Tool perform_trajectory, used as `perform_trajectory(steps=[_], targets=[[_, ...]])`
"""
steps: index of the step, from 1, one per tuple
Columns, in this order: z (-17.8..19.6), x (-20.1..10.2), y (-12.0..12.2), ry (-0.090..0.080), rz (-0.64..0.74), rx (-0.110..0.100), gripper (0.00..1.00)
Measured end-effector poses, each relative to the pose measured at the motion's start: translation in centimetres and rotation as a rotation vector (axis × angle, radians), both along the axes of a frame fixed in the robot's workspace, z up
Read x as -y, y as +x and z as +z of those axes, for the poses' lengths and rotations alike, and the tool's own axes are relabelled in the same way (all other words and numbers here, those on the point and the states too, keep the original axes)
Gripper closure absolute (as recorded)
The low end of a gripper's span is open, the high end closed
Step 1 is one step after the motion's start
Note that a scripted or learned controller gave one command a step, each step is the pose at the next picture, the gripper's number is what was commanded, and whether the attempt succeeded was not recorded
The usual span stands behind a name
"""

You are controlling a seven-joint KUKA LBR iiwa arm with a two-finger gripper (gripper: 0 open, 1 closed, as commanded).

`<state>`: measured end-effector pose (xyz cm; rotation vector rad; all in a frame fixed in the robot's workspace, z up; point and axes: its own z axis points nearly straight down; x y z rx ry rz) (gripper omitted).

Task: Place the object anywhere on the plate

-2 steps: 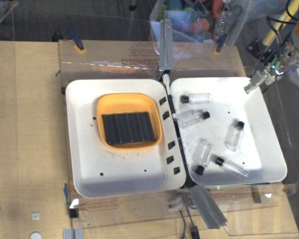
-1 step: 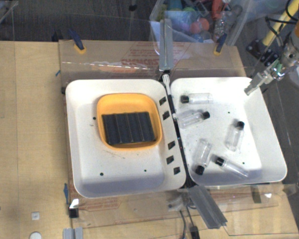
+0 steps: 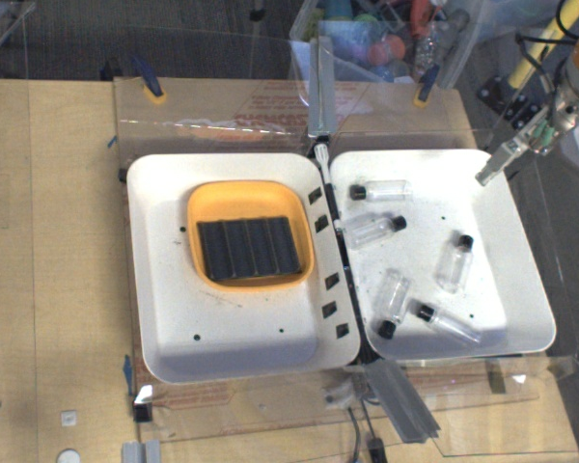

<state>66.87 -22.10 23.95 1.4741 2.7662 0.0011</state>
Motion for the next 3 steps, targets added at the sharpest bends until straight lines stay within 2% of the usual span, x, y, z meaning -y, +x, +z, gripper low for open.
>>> perform_trajectory(steps=[1, 3], targets=[[0.09, 0.04, -0.01, 0.001, -0.003, 0.000, 0.00], [0.11, -0.05, -0.18, 0.000, 0.140, -0.004, 0.00]])
